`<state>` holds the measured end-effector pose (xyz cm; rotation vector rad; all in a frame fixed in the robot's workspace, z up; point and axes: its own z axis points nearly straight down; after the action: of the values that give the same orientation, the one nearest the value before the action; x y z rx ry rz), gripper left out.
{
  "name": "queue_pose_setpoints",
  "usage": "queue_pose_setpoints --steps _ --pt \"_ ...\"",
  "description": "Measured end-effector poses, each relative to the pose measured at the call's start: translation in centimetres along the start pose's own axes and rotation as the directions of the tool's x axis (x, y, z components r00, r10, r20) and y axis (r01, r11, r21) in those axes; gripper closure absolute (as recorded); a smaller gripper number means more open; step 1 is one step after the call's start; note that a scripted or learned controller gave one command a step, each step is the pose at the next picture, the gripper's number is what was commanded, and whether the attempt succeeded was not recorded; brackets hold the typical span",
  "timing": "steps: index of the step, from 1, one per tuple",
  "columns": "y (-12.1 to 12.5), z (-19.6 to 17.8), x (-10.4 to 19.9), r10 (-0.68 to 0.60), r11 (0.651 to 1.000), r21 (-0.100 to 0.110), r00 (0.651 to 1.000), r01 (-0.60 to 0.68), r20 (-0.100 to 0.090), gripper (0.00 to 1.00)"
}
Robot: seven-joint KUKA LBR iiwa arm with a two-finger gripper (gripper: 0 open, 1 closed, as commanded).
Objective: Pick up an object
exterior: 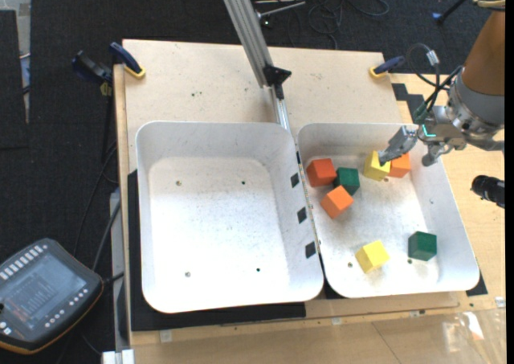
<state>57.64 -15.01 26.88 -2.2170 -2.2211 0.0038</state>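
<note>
a: any words or numbers to read here?

b: none. the pendant [36, 296] at the lower left has a lit screen, but its lines are too small and blurred to make out (they could be text or just menu bars).

a: the blocks? the bins?

b: the blocks show plain faces, no letters. the black marks on the wall between the bins [299, 186] are plain squares, with no writing on them.
</note>
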Motion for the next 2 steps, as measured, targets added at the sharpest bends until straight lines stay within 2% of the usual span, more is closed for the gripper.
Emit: queue_pose_setpoints --steps 1,2 --pt "0.1 -0.2 0.0 0.001 1.0 -0.004 1.0 -0.001 0.001 0.0" --pt "-0.2 6.0 0.6 0.002 1.0 0.003 1.0 -0.002 0.0 0.0"
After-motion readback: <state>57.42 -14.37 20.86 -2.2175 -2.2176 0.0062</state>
